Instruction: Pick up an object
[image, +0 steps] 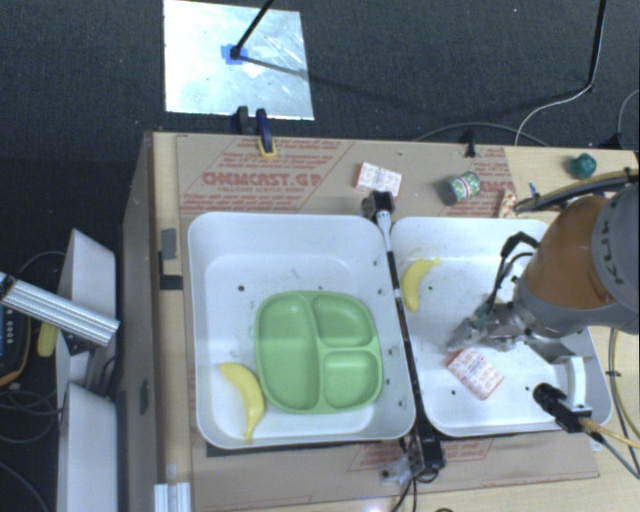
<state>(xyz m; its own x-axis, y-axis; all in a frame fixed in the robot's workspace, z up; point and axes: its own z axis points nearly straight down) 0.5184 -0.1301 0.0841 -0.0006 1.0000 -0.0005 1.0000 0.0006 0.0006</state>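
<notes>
While the arm is reaching into the right bin (570, 415), the gripper (472, 335) is hovering just above a small red-and-white packet (474, 371) lying flat near the bin's front; whether it is spread or closed cannot be told. The packet is looking light, thin and pliable, probably slick-wrapped; gripping across its narrow edges seems advisable.

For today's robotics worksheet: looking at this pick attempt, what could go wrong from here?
1. The gripper sits beside the flat packet; it may nudge it rather than grasp it.
2. The packet lies flat on the right bin, which may make it hard to grasp.
</notes>
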